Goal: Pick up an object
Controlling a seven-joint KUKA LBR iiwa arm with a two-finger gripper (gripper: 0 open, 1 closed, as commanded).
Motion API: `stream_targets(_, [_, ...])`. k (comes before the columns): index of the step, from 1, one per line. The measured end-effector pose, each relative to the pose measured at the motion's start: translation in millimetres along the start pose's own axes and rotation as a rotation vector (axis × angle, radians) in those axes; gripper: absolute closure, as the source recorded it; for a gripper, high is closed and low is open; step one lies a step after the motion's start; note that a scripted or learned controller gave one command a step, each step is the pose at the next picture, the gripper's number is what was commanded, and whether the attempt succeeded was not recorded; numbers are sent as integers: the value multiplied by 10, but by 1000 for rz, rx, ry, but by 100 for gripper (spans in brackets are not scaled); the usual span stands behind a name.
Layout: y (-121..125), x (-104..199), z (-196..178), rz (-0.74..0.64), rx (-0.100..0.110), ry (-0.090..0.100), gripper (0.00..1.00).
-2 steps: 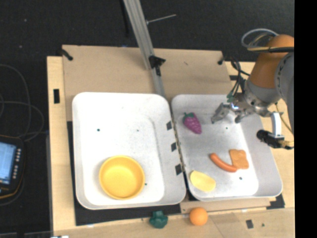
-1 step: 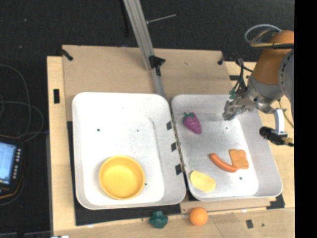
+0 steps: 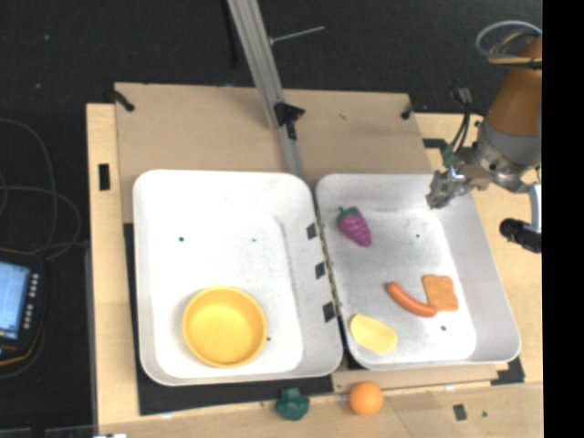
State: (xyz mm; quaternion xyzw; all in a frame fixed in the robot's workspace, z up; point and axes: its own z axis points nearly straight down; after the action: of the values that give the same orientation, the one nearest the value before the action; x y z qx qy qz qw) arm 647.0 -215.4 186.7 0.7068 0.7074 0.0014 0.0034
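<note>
1. A wooden bench [image 3: 228, 126] seen from above at a slant, bearing two shallow white bins side by side.
2. The left bin [image 3: 219, 208] holds a yellow bowl [image 3: 224, 326], upright, near its front edge and left of the bin's middle.
3. The right bin [image 3: 392, 208] holds four small things, all lying apart from one another.
4. A purple bunch of grapes [image 3: 355, 226] with a green top lies in the back left part of the right bin, close to the wall shared with the left bin.
5. An orange carrot [image 3: 410, 300] lies toward the front of the right bin, just left of an orange cracker [image 3: 441, 292]; the two are very close, and I cannot tell whether they touch.
6. A pale yellow lemon-like piece [image 3: 373, 334] lies in the front left corner of the right bin.
7. The arm [image 3: 516, 108] comes in from the right, its orange band above the grey wrist.
8. The gripper [image 3: 441, 193] hangs over the back right corner of the right bin, well apart from all four things.
9. Whether the claw is wide or narrow cannot be told; it is small and dark against the bin, and nothing is seen in it.
10. In front of the bins, on the bench edge, sit an orange ball [image 3: 365, 398] and a dark green toy [image 3: 292, 405], near each other.
11. A grey metal pole [image 3: 260, 57] slants across the back of the bench toward the gap between the bins.
12. A handheld screen [image 3: 16, 304] with cables rests at the far left, off the bench.
</note>
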Motion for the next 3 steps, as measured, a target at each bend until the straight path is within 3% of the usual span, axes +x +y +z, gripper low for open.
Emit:
stream_targets(1, [16,-16,-433,-2,0,0,100])
stream_targets(3, [-184,870,-385,-4,7,3,100])
